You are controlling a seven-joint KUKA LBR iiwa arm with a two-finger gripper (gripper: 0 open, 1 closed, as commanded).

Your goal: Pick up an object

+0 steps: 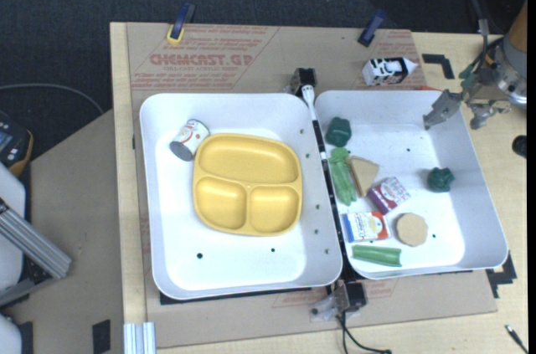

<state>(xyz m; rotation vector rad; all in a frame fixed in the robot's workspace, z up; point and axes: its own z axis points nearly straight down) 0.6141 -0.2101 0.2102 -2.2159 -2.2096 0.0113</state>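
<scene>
Your stock at this moment, listed by bin.

Left bin [159, 243]: one yellow plastic tray [248, 182], smooth, three compartments, rounded corners, lying flat at the middle. Just beside its upper-left corner, a small cup [188, 138] on its side, white with printed marks, dark mouth facing lower left.

Right bin [469, 239]: candidates for the pick.
- Dark green rounded lump [338, 130], upper left, matte.
- Long green stick-shaped piece [341, 175] along the left wall, touching a tan wedge [365, 171].
- Purple-and-white packet [389, 195], glossy, near the middle.
- Red, white and blue carton [365, 225], flat, just below the packet.
- Tan disc [411, 229], flat and thin.
- Green pod-shaped piece [376, 255] along the near wall.
- Small dark green lump [440, 177], standing apart at the right, bare floor around it.

Tabletop [251, 59]: board-covered; a black-and-white toy [389, 69] sits beyond the right bin.

Tool [459, 108]: over the upper-right corner of the right bin, grey fingers spread, nothing between them, well apart from every item.

Risks you should weigh: the centre cluster is packed, so a descent there could strike two items or push one aside. Flat pieces such as the disc and carton offer little to pinch. The glossy packet may slip. The piece along the near wall leaves little finger room. The lone lump at the right looks the safest choice.
</scene>
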